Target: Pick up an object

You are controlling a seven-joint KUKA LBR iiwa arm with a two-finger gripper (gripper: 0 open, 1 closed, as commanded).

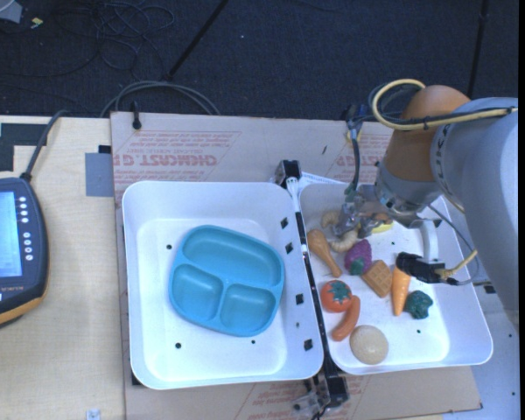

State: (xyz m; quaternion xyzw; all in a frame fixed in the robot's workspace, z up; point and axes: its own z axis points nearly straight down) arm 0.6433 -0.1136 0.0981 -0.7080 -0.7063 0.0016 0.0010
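gripper (357, 220) lowered into right bin (472, 344) over crowded toy food (359, 256); claw state can't be told; a neighbour may be nudged or grip missed, items packed tight

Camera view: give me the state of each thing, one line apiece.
Pincer: low in the right bin, among the toy food; grip unclear.
Blue plate: flat in the left bin, compartments bare.
Tomato: lying loose.
Carrot: lying loose.
Pale ball: lying loose.
Handheld screen: lit.
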